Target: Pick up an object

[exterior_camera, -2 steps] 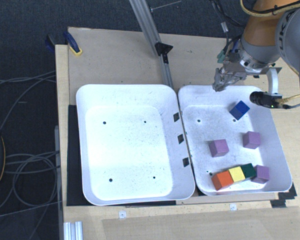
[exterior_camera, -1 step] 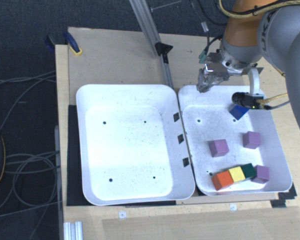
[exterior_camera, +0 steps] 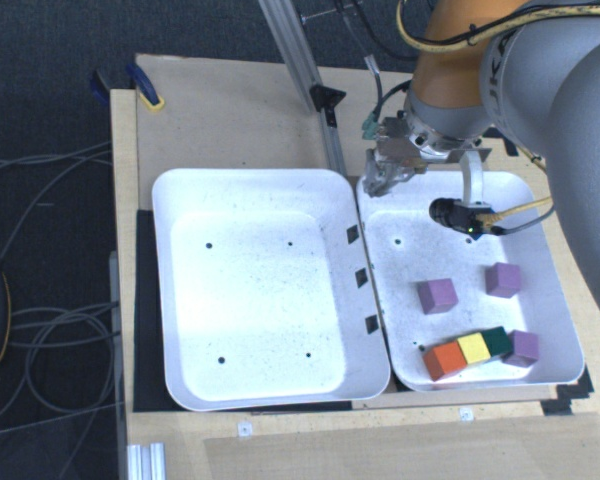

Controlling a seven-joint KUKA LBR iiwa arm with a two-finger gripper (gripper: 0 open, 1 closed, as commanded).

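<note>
In the right bin (exterior_camera: 405,253) lie three purple cubes: one near the middle (exterior_camera: 437,295), one further right (exterior_camera: 503,279), and one by the front right corner (exterior_camera: 525,347). A bar of orange, yellow and green blocks (exterior_camera: 467,352) lies along the front wall. My gripper (exterior_camera: 383,176) hangs over the bin's far left corner, close to the divide between the bins. It is well apart from all the blocks. Nothing shows in its grasp.
The left bin (exterior_camera: 250,288) sits beside the right one. A slanted metal pole (exterior_camera: 295,58) rises behind the bins. A black fitting with a yellow cable (exterior_camera: 460,214) hangs from the wrist over the right bin's back. A blue clamp (exterior_camera: 145,86) sits at the bench's far left corner.
</note>
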